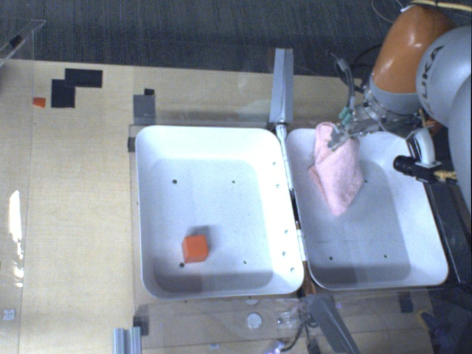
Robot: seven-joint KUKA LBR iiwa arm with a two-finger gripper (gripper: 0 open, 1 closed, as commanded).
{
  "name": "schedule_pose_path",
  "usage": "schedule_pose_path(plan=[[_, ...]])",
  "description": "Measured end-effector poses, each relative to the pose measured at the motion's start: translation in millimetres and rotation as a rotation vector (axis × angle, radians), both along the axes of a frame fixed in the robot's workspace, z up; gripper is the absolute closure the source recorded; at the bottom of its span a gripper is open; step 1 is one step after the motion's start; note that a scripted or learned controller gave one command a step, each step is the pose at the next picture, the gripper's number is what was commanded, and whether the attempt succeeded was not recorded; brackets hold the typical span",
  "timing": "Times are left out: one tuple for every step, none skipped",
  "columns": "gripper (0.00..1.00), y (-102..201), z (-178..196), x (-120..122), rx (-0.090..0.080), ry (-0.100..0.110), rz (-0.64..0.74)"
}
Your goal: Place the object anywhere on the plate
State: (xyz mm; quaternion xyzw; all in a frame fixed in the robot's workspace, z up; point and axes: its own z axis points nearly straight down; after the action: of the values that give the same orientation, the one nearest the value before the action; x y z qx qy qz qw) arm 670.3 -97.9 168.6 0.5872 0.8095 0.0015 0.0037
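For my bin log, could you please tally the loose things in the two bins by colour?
Orange: 1, the block in the left bin
Pink: 1, the cloth over the right bin, hanging from the claw
Total: 2

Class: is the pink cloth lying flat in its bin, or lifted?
Lifted, it seems: the pink cloth hangs in folds from the gripper, tapering to a point over the right bin.

A pale wooden bench (74,220) is filling most of the scene, with black patches (72,85) and a small orange mark (39,102) sitting near its far left corner. Dark ribbed flooring (192,13) is running behind it. Window light is glinting on the left edge.
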Motion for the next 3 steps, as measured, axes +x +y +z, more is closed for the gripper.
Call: schedule_pose_path(plan=[[1.0, 2, 53, 2, 0.001, -0.003, 0.009], [1.0, 60, 57, -4, -0.001, -0.002, 0.414], [1.0, 114, 51, -25, -0.004, -0.001, 0.818]])
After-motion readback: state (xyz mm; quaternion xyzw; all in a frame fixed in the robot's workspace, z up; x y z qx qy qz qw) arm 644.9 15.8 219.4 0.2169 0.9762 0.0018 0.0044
